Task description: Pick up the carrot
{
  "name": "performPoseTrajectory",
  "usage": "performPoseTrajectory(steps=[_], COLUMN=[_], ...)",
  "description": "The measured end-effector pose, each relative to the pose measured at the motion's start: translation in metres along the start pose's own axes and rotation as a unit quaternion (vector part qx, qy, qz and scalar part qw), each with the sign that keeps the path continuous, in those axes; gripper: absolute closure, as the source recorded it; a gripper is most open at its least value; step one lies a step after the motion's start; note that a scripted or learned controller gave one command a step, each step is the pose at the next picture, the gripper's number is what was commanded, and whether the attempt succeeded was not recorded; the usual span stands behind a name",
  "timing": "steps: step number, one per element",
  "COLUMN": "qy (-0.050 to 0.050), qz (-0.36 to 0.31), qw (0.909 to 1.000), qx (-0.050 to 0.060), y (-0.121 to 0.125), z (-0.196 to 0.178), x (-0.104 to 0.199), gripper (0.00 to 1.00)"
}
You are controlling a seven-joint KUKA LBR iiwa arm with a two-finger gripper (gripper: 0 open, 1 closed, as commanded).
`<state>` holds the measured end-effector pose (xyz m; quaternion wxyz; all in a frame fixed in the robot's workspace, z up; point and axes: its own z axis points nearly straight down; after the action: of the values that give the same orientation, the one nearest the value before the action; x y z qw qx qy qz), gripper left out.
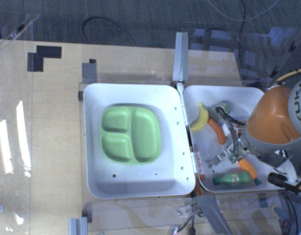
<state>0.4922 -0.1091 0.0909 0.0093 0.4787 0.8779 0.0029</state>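
A wooden worktop [52, 131] carries two shallow white bins side by side. The left bin [96, 175] holds a green divided plate [131, 133] lying flat near its middle, with three compartments.

In the right bin [204, 94], a yellow banana [201, 119] lies close to the left wall, curving toward the far edge. Just right of it an orange-red sausage-shaped piece [217, 130] lies at a slant. Along the near edge a green bottle [233, 179] lies on its side. The carrot [247, 167] lies just above the bottle's right end, near the bin's near-right corner, resting on the bin floor.

The arm, with its orange band [269, 119], reaches over the right side of this bin. The gripper [231, 153] hangs low over the middle of the bin, left of the carrot and apparently apart from it. The jaws are thin and blurred against the white floor, so I cannot tell whether they are spread or pressed together.
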Motion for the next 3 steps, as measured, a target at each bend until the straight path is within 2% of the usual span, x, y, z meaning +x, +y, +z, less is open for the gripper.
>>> performPoseTrajectory(steps=[1,2,3], qy=[0.005,0.003,0.002], qz=[0.066,-0.046,-0.046], qw=[0.9978,0.9989,0.9989], qx=[0.006,0.002,0.0], y=[0.016,-0.03,-0.027], z=[-0.039,0.001,-0.011], x=[-0.05,-0.043,-0.043], gripper=[0.0,0.0,1.0])
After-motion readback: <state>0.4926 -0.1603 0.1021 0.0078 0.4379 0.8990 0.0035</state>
